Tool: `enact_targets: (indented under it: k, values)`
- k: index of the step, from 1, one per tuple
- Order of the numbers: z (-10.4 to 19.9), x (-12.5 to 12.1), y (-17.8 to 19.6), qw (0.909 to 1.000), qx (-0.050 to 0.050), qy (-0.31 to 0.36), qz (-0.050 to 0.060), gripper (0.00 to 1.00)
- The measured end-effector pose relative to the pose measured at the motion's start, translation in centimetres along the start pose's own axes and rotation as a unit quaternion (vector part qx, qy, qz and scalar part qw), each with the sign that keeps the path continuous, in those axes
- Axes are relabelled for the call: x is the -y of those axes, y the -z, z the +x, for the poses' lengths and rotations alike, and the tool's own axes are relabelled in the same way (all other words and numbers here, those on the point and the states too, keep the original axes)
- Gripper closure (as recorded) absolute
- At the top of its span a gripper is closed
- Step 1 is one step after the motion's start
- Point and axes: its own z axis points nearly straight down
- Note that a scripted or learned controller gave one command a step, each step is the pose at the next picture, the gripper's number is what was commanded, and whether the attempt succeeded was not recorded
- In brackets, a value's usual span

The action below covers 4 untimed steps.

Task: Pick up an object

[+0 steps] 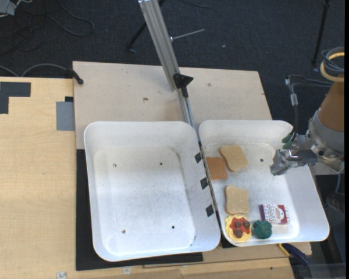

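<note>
The right bin (302, 182) holds several toy foods. Two bread slices lie near its left wall: a darker one (216, 168) and a lighter one (234, 157). A third slice (238, 200) lies lower down. At the front are a small pizza (238, 228), a green broccoli piece (262, 229) and a red-and-white packet (274, 214). My gripper (281, 162) hangs over the bin's right part, to the right of the bread, with nothing seen between its fingers.
The left bin (104, 156) sits beside the right one, with black clips (201, 182) along the shared wall. A slanted aluminium bar (166, 51) rises behind the bins. The wooden bench top extends to the left.
</note>
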Motion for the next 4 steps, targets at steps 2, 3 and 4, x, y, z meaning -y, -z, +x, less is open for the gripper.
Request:
enact_targets:
  k: [2, 3, 4]
  values:
    - [5.3, -1.1, -1.8, 1.0, -0.002, 0.002, 0.005, 1.0]
    - [10.3, -2.7, -3.5, 1.0, -0.002, 0.001, 0.005, 1.0]
    - [16.0, -4.5, -3.0, 1.0, -0.001, 0.002, 0.003, 1.0]
